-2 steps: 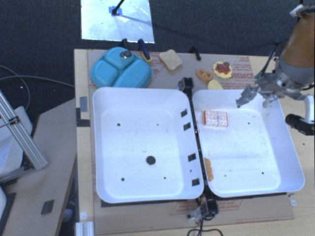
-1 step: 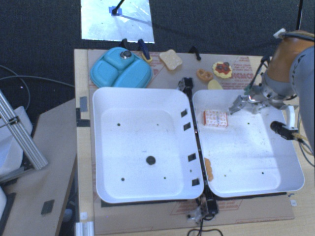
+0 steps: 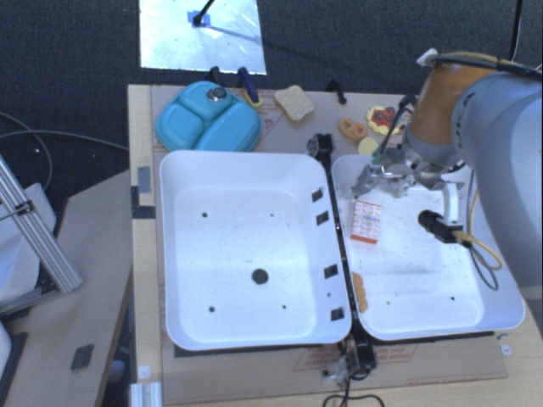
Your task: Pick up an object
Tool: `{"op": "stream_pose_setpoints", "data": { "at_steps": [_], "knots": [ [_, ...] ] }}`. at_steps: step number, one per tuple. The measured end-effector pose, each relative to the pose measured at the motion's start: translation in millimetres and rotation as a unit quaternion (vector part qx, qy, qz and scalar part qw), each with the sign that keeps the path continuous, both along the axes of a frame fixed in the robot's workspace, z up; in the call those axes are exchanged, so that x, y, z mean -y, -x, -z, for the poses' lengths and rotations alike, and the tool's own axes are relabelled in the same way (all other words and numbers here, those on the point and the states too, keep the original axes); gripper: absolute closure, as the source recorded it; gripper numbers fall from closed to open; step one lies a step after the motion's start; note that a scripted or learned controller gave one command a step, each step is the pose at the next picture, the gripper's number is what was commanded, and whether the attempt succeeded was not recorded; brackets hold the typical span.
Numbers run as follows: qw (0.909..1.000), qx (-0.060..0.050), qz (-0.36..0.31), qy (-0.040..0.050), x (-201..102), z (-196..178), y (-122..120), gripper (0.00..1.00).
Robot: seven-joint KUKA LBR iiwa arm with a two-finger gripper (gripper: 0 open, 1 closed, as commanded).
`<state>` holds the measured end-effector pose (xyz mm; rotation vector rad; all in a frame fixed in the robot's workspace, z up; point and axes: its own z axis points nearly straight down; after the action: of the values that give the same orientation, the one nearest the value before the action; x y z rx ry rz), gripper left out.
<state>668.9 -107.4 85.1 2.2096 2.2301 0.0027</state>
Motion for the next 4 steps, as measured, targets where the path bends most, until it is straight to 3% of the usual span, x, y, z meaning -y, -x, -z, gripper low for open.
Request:
{"op": "stream_pose_setpoints", "data": {
  "at_steps": [1,2,3,4],
  "knots": [
    [1.0,0.003,0.001,0.0005,4,-13,-2,1.0],
    [1.0,0.003,0.005,0.0002,-14,-2,90,1.0],
    [1.0,0.007,-0.003,-0.0014,-124,-107,29,1.0],
    [1.0,0.001,0.0,-0.0013,-204,-100,18,1.0]
  ]
}}
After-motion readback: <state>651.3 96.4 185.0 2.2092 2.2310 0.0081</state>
